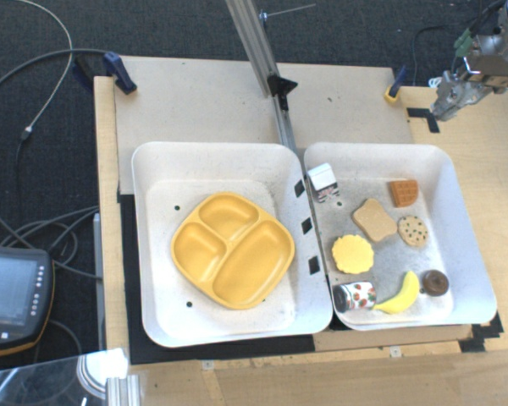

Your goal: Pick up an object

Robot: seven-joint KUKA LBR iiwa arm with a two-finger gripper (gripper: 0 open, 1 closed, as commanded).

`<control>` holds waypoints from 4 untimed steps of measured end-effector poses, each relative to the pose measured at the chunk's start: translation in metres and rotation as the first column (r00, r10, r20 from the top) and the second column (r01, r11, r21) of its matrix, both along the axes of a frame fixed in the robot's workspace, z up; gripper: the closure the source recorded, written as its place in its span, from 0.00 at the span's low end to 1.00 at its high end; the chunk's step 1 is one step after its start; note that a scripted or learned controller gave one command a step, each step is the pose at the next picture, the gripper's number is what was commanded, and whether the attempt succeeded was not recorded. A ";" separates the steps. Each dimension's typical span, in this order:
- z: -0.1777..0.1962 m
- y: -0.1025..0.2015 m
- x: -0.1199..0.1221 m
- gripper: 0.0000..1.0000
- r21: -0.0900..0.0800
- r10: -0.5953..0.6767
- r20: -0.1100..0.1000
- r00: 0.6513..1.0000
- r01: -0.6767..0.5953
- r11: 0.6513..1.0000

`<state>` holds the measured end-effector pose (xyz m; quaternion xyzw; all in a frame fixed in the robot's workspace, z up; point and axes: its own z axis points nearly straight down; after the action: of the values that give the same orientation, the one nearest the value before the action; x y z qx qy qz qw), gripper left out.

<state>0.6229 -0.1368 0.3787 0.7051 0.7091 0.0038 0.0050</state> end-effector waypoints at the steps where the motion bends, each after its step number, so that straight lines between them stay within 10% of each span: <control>1: -0.004 0.059 0.038 1.00 0.003 0.002 -0.007 1.000 -0.002 1.000; 2: -0.160 0.025 0.005 1.00 0.003 -0.008 -0.023 1.000 0.008 1.000; 3: -0.042 0.021 -0.014 1.00 0.000 -0.005 -0.001 1.000 0.005 1.000; 4: -0.064 0.048 -0.025 1.00 0.003 -0.003 -0.016 1.000 0.003 1.000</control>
<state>0.5976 -0.0892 0.3147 0.7063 0.7080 -0.0009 -0.0020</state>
